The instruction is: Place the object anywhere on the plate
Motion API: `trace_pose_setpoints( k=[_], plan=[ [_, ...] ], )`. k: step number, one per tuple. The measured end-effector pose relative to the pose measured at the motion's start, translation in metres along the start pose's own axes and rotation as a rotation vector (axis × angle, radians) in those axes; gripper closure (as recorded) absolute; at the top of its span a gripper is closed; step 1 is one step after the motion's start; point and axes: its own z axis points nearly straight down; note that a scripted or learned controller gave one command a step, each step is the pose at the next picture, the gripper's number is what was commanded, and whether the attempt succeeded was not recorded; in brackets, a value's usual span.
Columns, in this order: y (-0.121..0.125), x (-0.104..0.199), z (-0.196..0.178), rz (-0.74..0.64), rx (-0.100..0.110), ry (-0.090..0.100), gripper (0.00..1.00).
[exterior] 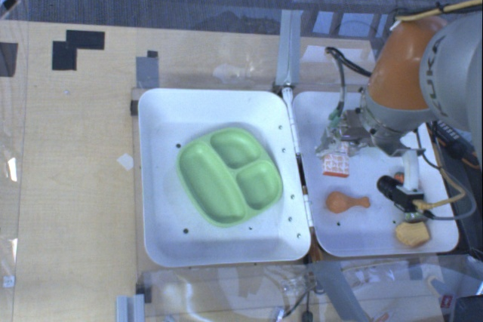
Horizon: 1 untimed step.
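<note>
Two bins [151, 162] (one plate [229, 176])

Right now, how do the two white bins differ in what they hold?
The left bin holds one big green plate with three compartments. The right bin holds several small things: an orange drumstick-shaped toy, a tan lump, and a red-and-white packet. Both are shallow and white.

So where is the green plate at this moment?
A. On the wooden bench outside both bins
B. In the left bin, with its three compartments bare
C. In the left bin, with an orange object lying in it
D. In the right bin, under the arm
B: the plate lies in the left bin with nothing in its compartments, while the orange object lies in the right bin.
</note>
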Motion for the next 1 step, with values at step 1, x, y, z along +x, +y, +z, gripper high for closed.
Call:
trace_pose_setpoints(
  k=[1],
  plan=[
    [0.0103, 0.0909, 0.0000, -0.266, -0.001, 0.001, 1.00]
  ],
)
